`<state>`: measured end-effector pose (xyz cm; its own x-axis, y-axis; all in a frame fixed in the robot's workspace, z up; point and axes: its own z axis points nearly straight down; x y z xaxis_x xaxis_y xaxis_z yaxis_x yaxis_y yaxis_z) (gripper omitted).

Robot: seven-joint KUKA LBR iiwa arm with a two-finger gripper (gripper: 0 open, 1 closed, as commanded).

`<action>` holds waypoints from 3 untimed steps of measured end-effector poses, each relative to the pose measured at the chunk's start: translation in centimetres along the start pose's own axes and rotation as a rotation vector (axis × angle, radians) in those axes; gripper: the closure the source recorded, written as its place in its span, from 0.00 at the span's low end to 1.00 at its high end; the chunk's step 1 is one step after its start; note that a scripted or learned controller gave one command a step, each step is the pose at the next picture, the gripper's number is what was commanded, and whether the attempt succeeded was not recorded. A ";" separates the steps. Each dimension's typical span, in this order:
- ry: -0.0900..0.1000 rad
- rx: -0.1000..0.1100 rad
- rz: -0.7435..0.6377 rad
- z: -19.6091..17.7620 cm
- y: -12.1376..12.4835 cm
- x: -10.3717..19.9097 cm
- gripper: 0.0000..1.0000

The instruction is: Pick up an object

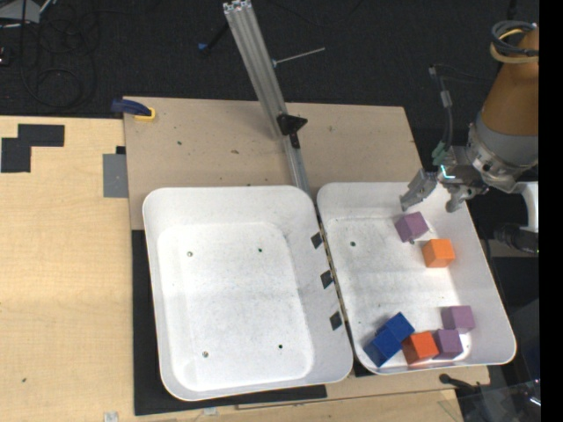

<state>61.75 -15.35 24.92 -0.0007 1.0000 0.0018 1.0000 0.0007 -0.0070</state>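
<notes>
Over the right bin's (493, 262) far edge hangs the end effector (437, 193), fingers (415, 193) spread wide w/ nothing between them. Arm (508, 104) comes in from the right, orange band above the wrist.

Just below the end effector, nearly under the left finger: a purple cube (411, 227), tilted on the bin floor. That's the likeliest target, judging by position. Just beyond it, a bit down and right, sits an orange cube (438, 252), close to the purple one but apart.

Progress: early, approx. pre-grasp. Nothing lifted and no contact that I can make out. Left to do: descend, straddle a cube, close, lift. Orange cube's nearness could crowd one finger, imo.

Well away from the end effector, at the bin's near rim, a cluster: blue block (388, 338), 2nd orange cube (421, 346) touching it, purple cube (449, 343) beside that, another purple cube (457, 317) just behind.

Count: purple x3, orange x2, blue x1; 6 objs, all in the right bin.

Further out, left bin (167, 236) lies alongside on the tabletop (202, 139); 2 bins total. An aluminium bar (261, 69) slants up behind them.
</notes>
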 end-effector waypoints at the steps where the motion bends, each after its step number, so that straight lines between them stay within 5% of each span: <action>1: -0.001 -0.004 -0.001 -0.2 0.1 0.0 0.00; 3: 0.000 0.003 0.003 12.7 -0.5 0.5 0.00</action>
<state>61.15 -14.83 12.26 0.0019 1.0000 0.0023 0.9999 -0.0019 -0.0103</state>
